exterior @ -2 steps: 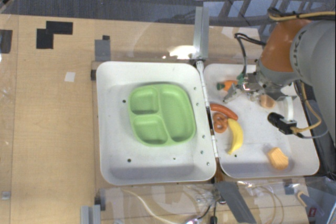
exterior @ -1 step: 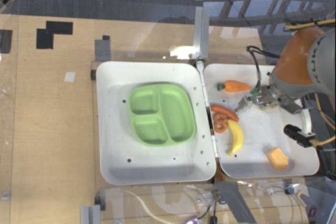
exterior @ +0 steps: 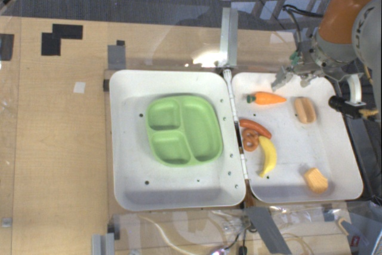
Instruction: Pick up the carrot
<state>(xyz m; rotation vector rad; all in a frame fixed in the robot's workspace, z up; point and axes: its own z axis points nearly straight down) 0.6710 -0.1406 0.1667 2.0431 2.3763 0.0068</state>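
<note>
Nearest the camera, front of the right bin [exterior: 334, 191]: a tan bread-like block [exterior: 316, 180] lies well in front of the carrot, clear of any approach.
Banana [exterior: 268, 156]: in front of the carrot, beside a pretzel [exterior: 250, 140] and a red sausage [exterior: 255, 127].
Green tray [exterior: 181, 129]: in the left bin [exterior: 128, 188], left of the carrot across the divider; its compartments look bare, a likely drop spot.
Carrot [exterior: 267, 98]: flat on the right bin's floor toward the back, green top pointing left; nothing touches it, so a grasp looks unobstructed.
Hot dog bun [exterior: 304, 110]: just right of the carrot, apart from it.
Gripper [exterior: 296, 76]: above and right-behind the carrot, fingers spread, holding nothing; probably lining up to descend.
</note>
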